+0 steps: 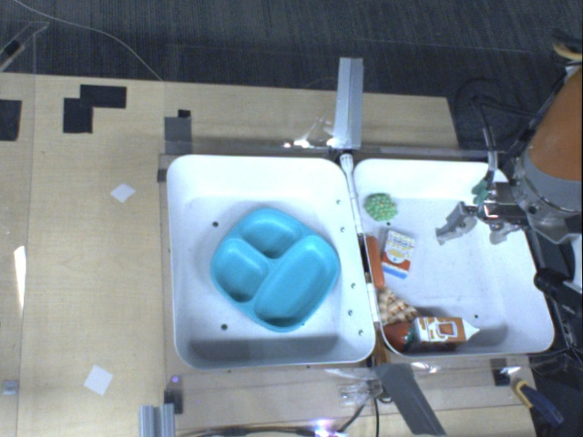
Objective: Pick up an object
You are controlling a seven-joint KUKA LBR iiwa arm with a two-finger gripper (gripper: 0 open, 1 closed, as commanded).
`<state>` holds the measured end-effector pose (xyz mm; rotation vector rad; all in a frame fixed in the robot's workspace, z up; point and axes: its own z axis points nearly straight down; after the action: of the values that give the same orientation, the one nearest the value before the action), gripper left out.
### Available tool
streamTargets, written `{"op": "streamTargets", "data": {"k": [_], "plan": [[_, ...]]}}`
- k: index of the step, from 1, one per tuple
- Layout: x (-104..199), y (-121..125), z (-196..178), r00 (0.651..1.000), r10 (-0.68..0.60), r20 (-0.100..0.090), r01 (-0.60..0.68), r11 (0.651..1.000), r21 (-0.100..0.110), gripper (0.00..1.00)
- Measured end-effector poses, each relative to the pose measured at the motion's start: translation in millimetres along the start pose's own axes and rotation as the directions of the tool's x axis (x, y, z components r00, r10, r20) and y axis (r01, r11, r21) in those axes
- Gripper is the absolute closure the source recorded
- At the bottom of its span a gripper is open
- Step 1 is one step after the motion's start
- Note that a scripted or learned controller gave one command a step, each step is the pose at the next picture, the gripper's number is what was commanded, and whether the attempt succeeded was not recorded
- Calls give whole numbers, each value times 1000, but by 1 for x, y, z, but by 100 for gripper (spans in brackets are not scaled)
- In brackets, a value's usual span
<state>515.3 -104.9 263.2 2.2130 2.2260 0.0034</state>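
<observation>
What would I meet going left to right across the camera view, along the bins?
Blue divided tray in the left bin → green ball and small white carton in the right bin → gripper.

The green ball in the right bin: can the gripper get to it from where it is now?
Probably yes. The green ball lies apart from the small carton near the bin's far left corner, with bare white floor between it and the gripper. The bin wall beside it could hinder the approach.
</observation>
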Motion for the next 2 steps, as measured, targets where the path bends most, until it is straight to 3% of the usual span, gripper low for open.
{"op": "streamTargets", "data": {"k": [1, 2], "plan": [[19, 2, 153, 994, 110, -1, -110, 994, 3, 0], [-15, 96, 147, 935, -354, 2, 354, 935, -4, 0]]}}
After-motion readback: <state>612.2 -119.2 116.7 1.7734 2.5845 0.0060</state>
